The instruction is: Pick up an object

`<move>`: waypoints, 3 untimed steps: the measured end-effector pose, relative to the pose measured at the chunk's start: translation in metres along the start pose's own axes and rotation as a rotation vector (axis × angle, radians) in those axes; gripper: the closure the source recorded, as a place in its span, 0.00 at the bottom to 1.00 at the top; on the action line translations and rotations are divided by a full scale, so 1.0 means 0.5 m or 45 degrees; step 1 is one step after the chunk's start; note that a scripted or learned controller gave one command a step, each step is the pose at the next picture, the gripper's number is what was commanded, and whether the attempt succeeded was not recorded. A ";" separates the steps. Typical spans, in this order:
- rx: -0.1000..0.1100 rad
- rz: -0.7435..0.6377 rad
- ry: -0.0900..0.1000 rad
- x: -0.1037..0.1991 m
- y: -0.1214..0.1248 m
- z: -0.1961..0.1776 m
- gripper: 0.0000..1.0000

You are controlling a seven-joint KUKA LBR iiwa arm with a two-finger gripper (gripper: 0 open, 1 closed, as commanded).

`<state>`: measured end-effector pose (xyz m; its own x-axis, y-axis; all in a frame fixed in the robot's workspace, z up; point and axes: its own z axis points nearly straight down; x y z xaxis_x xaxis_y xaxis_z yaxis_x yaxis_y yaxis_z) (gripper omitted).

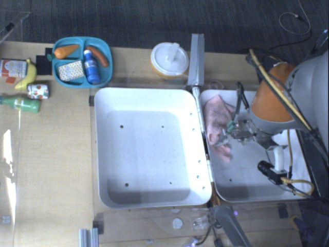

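A crumpled pink cloth (217, 118) lies along the left wall of the right white bin (247, 189). My gripper (229, 133) reaches in from the right and sits low over the cloth's lower right part, touching or nearly touching it. The grey arm with its orange band (272, 104) covers the bin's upper right area. The gripper body hides where its tips meet the cloth, so a hold on the fabric cannot be made out.
The left white bin (149, 143) stands beside the right one, with a metal divider post (196, 60) behind them. Beyond the bins are a white lidded cup (169, 59) and a blue divided plate (82, 60) of toy food. A banana (26, 75), a small can (37, 91) and a green bottle (20, 104) lie at far left.
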<state>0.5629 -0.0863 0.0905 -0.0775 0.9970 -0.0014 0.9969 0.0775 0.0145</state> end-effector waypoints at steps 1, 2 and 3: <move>0.006 -0.005 -0.001 -0.057 0.140 0.006 0.00; 0.008 -0.265 -0.002 -0.220 0.158 0.006 0.00; 0.010 -0.341 0.000 -0.174 0.079 -0.173 0.00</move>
<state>0.6075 -0.1698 0.1775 -0.3389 0.9408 -0.0038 0.9408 0.3389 0.0057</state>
